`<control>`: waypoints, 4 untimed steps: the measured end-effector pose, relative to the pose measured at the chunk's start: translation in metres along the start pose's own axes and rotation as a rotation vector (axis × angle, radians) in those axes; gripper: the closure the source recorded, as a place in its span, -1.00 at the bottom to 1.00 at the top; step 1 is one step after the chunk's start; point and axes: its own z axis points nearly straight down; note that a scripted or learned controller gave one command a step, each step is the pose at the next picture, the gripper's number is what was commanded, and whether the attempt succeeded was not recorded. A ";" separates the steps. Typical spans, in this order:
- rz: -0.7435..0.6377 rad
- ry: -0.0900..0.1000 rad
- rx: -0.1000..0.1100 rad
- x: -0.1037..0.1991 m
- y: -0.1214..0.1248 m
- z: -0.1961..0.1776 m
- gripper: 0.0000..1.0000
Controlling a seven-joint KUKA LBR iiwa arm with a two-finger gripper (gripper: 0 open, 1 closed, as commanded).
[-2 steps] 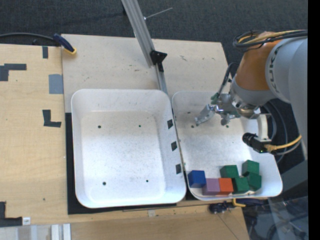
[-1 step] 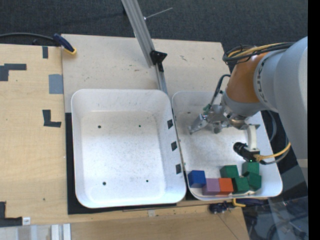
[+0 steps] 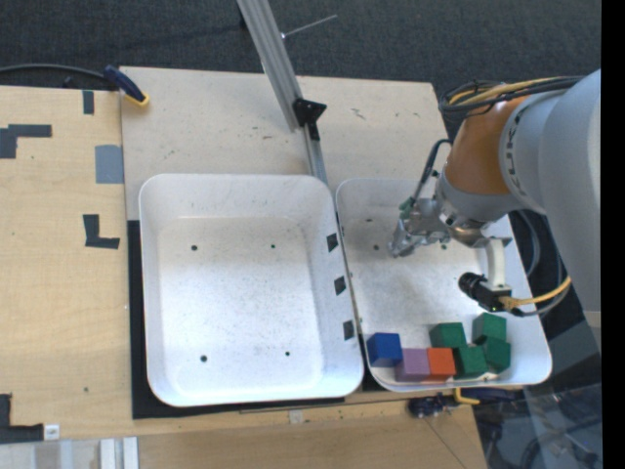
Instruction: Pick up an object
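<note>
Along the near edge of the right bin [image 3: 376, 198] lie several small blocks: a blue one [image 3: 385, 349], a purple one [image 3: 416, 362], an orange one [image 3: 441, 362] and a cluster of green ones [image 3: 476, 345]. My gripper [image 3: 403, 242] hangs over the far middle of this bin, well above and behind the blocks. Nothing shows between its fingers. The grey arm with its orange band [image 3: 483, 154] comes in from the right.
The left bin [image 3: 156, 213] sits beside the right one, sharing a wall fitted with black clips. A slanted metal rail [image 3: 273, 52] crosses the far bench. A blue and yellow clamp [image 3: 127, 84] lies at the far left.
</note>
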 end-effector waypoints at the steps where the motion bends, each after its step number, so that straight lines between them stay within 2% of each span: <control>1: 0.002 -0.001 -0.006 -0.004 -0.007 -0.047 1.00; 3: 0.000 -0.002 -0.009 -0.007 0.008 -0.148 1.00; 4: -0.004 0.001 -0.002 0.054 -0.004 -0.148 1.00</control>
